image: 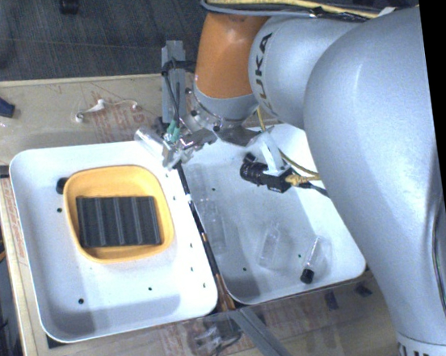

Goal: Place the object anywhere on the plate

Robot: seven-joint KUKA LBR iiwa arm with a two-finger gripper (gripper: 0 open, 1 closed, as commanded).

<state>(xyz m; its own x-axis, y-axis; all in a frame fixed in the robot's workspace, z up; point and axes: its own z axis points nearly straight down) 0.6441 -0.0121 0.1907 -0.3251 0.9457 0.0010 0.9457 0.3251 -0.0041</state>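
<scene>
From my remote station, starting at the left: the worktop (50, 102) is pale wood and carries two shallow white bins side by side. The left bin (53, 309) holds a yellow plate (114, 183) with rounded corners, lying flat toward the upper half of the bin. A dark ribbed rectangular block (119, 219) rests on the plate, roughly centred and within its rim.

At the seam between the bins, near their far edge, I see the tool (172, 149). It sits above the top right corner of the left bin, just beside the plate's upper right corner but clear of it. The metal parts there are small and glinting, and I cannot tell whether the fingers are apart or closed, nor whether anything is between them.

The right bin (245, 284) contains several clear plastic pieces (271, 246) lying toward its near side, hard to make out against the white floor. One clear piece with a small black end (307, 274) lies close to the near right corner. A black connector with cabling (261, 172) hangs from the arm over the upper part of this bin.

The arm (361, 114), grey with an orange band (223, 51), enters from the right and covers the right bin's far right portion.
</scene>
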